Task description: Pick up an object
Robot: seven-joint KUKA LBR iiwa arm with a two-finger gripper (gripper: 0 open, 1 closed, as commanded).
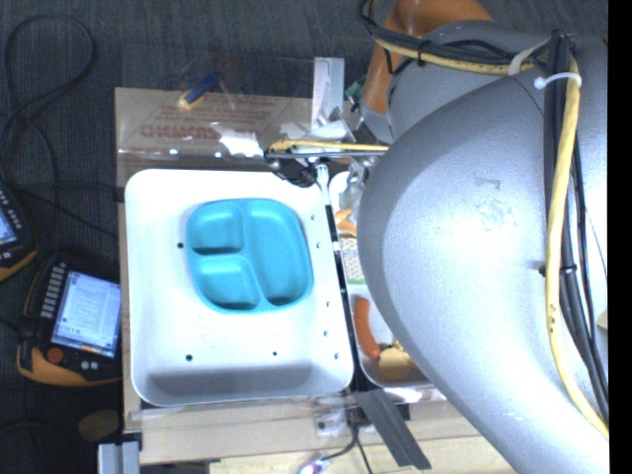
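Observation:
A blue divided plate [248,253] with three compartments lies in the left white bin [163,354]. The right bin [348,275] is mostly covered by my big grey arm [474,245]. Along its visible left strip I see an orange sausage-shaped thing [365,326], a tan piece [393,363] at the front and a small orange item [345,223] further back. The orange band [425,13] of the arm sits at the top. My gripper is hidden under the arm, down over the right bin.
A cardboard sheet [197,121] with a blue-and-yellow item [197,89] lies behind the left bin. A handheld pendant [74,319] rests on the floor at left. A metal divider [336,265] separates the two bins.

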